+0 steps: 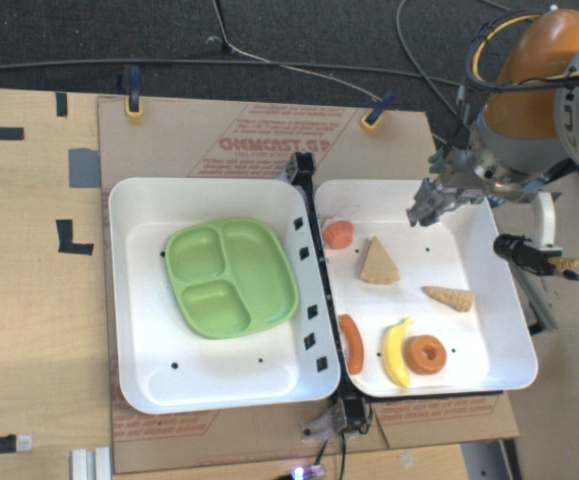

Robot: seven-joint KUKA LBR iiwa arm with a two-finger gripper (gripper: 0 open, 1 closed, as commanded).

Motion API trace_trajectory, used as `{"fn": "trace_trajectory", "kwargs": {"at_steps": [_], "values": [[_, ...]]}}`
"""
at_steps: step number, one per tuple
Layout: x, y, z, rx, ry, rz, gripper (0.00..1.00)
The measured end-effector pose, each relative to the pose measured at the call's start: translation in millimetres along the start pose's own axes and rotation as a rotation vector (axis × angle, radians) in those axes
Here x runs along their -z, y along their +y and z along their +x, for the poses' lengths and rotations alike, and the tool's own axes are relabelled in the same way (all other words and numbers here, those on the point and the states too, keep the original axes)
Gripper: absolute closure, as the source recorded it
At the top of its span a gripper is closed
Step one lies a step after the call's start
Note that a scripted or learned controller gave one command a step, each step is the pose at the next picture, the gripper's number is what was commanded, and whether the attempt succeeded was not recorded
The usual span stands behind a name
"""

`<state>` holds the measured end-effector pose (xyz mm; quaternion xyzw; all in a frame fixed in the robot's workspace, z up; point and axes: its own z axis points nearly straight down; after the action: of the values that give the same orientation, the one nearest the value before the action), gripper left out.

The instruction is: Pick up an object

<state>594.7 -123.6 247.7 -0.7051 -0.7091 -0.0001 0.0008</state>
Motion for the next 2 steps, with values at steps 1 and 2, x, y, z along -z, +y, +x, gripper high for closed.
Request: {"fn": "trace_trajectory", "kwargs": {"at_steps": [1, 2], "values": [[-2.6, -3.8, 49.4, 0.0, 0.0, 0.001, 1.0], [-0.4, -13.4, 104.6, 0.0, 0.0, 0.001, 1.0]]}}
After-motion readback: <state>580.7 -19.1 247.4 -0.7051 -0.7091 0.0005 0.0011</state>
